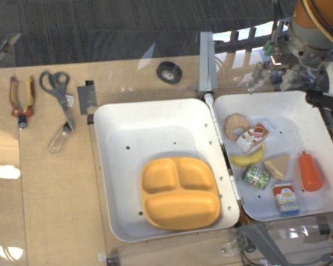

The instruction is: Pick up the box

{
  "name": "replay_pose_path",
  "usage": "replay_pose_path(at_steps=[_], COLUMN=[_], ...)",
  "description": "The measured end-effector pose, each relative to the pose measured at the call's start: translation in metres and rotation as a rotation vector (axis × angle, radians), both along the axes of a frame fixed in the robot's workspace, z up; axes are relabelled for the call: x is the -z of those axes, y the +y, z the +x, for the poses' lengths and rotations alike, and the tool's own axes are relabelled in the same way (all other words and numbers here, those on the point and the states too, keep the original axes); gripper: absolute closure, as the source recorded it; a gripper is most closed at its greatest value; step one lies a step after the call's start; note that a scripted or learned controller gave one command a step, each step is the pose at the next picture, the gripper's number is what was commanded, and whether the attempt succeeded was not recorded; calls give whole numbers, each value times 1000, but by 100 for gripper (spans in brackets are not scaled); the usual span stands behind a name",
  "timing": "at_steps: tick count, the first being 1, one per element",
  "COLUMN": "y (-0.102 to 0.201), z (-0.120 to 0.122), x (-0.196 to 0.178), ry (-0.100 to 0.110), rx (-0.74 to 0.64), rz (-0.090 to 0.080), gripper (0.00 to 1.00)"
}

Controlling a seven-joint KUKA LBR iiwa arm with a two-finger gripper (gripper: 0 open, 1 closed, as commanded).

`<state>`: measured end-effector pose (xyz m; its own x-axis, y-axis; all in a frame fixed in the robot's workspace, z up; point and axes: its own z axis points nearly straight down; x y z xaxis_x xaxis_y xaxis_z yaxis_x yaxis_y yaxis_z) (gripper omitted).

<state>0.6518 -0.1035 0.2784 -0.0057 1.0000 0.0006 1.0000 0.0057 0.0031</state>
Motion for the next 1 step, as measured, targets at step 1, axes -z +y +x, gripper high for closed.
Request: replay_pose_path(at_steps=[1], y=[-5], z=[-62], x=[71], ry=[0], rx=[59], rz=[-1], gripper=[0])
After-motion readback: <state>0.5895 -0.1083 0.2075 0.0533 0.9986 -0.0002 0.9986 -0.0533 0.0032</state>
